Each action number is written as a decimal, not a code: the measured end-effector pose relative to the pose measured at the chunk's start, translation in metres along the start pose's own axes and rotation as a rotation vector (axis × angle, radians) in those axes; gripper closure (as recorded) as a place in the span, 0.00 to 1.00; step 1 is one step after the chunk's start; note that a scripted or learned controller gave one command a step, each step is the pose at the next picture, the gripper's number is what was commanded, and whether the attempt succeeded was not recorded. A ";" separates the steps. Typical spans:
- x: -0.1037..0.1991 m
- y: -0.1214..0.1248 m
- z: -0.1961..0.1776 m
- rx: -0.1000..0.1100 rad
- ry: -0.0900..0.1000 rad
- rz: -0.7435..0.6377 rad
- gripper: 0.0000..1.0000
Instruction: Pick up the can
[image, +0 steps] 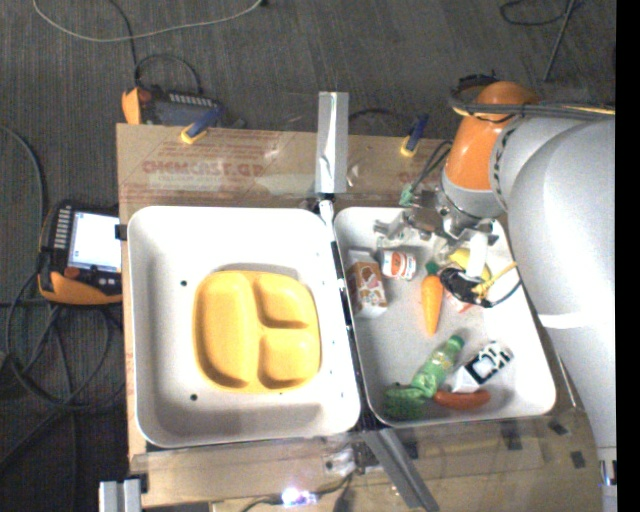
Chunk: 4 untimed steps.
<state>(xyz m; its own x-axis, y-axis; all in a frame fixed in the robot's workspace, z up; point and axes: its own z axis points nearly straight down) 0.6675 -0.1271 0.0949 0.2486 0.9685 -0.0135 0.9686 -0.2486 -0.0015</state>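
Observation:
The can (400, 264) is small, with a red and white label, and lies on its side in the upper left part of the right bin (530, 395). My gripper (425, 232) hangs below the orange band of the arm (478, 150), over the back of that bin. It is just behind and slightly right of the can, very close to it. The metal parts of the wrist hide its tips, and nothing shows held in it.
Around the can in the right bin lie a brown packet (368, 287), a carrot (431, 303), a yellow item (462, 262), a green bottle (437, 362), a dark green vegetable (404, 401), a red sausage (462, 399) and a black-and-white object (488, 362). The left bin (150, 300) holds a yellow divided plate (258, 328).

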 end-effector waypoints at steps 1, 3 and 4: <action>-0.001 -0.002 -0.006 0.007 -0.003 0.000 1.00; 0.001 -0.024 0.006 -0.012 0.008 0.053 0.00; 0.000 -0.026 0.000 -0.005 0.007 0.055 1.00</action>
<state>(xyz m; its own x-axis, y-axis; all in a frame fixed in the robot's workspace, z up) 0.6425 -0.1212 0.0952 0.3017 0.9534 -0.0065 0.9534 -0.3016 0.0037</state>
